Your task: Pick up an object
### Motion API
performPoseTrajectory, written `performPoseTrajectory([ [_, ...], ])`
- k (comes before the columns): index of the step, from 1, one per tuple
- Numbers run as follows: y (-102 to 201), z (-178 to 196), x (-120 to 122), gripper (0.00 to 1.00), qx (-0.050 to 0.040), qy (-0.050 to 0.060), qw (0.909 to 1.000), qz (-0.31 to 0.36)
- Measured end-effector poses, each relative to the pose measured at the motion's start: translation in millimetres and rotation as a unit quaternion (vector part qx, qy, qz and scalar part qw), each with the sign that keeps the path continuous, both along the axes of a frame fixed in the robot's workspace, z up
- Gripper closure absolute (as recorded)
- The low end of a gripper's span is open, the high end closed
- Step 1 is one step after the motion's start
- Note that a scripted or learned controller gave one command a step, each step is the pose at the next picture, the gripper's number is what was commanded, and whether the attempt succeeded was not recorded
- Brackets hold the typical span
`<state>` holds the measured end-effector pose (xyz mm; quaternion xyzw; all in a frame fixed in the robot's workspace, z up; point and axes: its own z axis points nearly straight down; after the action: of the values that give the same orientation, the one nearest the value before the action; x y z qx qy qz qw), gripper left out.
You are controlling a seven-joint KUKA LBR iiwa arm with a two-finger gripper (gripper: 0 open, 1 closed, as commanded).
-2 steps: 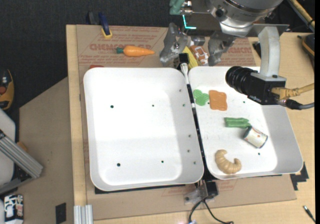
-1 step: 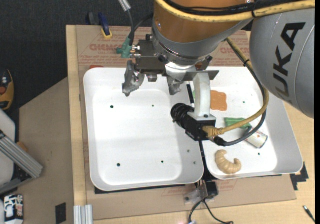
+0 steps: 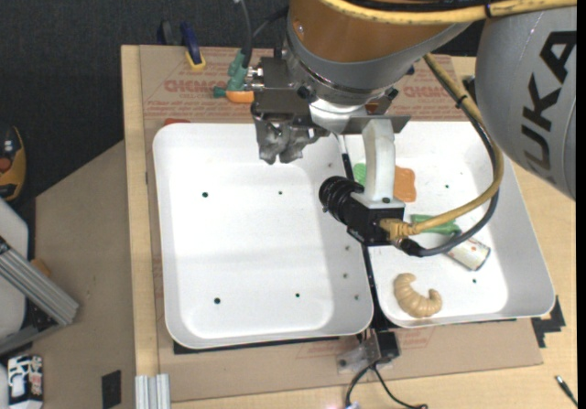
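Observation:
My gripper (image 3: 282, 144) hangs low over the far part of the left white bin (image 3: 192, 306), close to the wall between the two bins. I see nothing held in it. The right white bin (image 3: 517, 261) holds the loose objects. A tan, curled croissant-shaped piece (image 3: 417, 295) lies near its front edge. A white piece with a red end (image 3: 470, 254) rests just behind that. A green piece (image 3: 438, 225) and an orange piece (image 3: 404, 184) lie nearer the middle, partly hidden by the robot's bracket. All of them are to the right of the gripper.
Both bins rest on a cardboard sheet (image 3: 146, 215). A blue and yellow clamp (image 3: 192, 47) and a green and orange clamp (image 3: 235, 87) stand at its far edge. The arm's bulk covers the far right of the scene.

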<state>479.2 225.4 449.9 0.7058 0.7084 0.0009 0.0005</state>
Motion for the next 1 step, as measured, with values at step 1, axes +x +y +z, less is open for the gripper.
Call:
performPoseTrajectory([
  [1,0.9,10.3,0.2,1.00,0.0003,-0.001,1.0000,0.001],
])
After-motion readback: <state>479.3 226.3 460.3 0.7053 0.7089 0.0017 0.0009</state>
